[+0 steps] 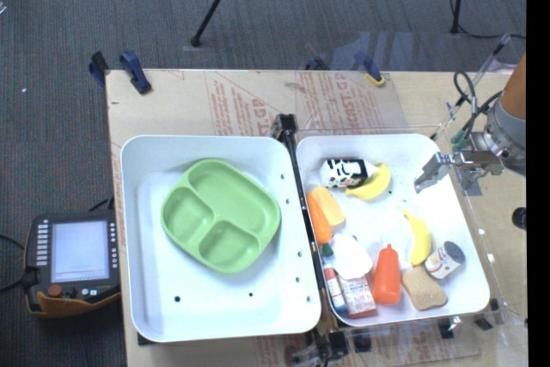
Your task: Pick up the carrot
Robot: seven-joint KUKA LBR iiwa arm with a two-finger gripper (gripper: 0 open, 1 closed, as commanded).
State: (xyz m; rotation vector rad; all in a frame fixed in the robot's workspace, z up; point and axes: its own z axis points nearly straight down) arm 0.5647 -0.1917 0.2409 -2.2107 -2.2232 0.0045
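The carrot [319, 221] is a short orange piece lying against the left wall of the right bin [404, 142], next to a paler orange block [331, 205]. My gripper [449, 173] hangs over the bin's upper right part, well to the right of the carrot and apart from it. Its two fingers stand spread and open, with nothing between them.
The right bin also holds a black-and-white cow toy [344, 172], two bananas [371, 183] [418, 238], a red bottle [387, 275], a can [444, 260], a bread slice [423, 289] and a white lump [351, 253]. A green divided plate [222, 215] lies in the left bin [142, 271].
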